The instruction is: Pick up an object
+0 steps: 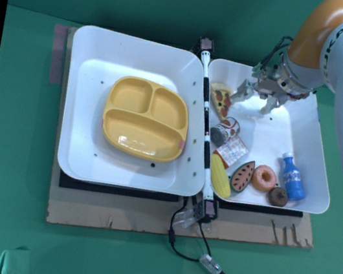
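Gripper [257,101] hangs over the right bin [316,155], near its far edge, fingers apart and holding nothing. Nearest target: pizza slice [221,98], against the bin's left wall. Recommend descending squarely over one item, clear of the wall and the neighbouring can [223,132], before closing.

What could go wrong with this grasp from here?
1. The gripper hangs open over bare bin floor in the right bin; closing here likely grabs nothing.
2. Pizza slice, can and packet crowd the divider, so a finger may strike it.
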Motion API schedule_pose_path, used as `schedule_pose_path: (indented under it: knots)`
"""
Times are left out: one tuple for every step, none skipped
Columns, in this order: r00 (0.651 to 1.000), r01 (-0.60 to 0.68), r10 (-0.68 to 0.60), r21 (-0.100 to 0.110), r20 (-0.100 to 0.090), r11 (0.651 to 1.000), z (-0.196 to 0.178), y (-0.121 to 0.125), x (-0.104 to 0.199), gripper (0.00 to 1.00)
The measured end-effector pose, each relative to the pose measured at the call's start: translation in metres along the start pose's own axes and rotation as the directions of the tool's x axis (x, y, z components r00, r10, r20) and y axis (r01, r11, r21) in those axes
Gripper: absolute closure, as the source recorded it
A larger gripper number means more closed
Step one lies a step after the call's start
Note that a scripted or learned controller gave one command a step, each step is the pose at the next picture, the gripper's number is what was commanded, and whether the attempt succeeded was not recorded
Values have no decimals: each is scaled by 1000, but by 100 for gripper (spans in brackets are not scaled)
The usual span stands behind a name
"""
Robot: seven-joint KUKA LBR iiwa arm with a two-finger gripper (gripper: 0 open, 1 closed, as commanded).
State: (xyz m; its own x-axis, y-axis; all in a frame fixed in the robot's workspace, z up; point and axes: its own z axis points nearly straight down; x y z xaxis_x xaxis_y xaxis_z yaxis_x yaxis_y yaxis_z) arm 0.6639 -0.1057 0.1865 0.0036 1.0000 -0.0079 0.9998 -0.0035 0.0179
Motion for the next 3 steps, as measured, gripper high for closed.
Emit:
schedule_pose_path:
  knots:
    - [1000,10,-9,72,-1,997,1,31,1,0]
    - [1000,5,-6,71,4,997,1,31,2,0]
    - [1000,7,-7,71,1,997,1,31,1,0]
